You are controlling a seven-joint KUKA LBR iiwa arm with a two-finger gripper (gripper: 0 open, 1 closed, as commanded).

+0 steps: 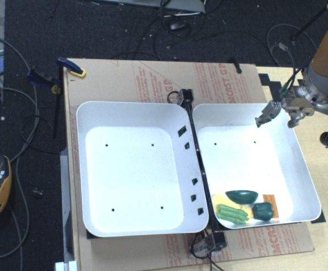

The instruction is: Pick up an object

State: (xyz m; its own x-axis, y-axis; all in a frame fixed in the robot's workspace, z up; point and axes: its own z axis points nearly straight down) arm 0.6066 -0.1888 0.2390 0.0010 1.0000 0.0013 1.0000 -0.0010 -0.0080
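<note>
Over right bin's far-right rim: pincer (pixel 278 116), fingers spread, nothing between them
Right bin (pixel 299 168) near corner: dark green bowl (pixel 241 196), green ridged piece (pixel 232 213), teal block (pixel 263 210), touching cluster

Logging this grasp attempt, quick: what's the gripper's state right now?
Gripper: open, nothing between its fingers, above the right bin's far right corner, well away from the objects at the near edge.
</note>
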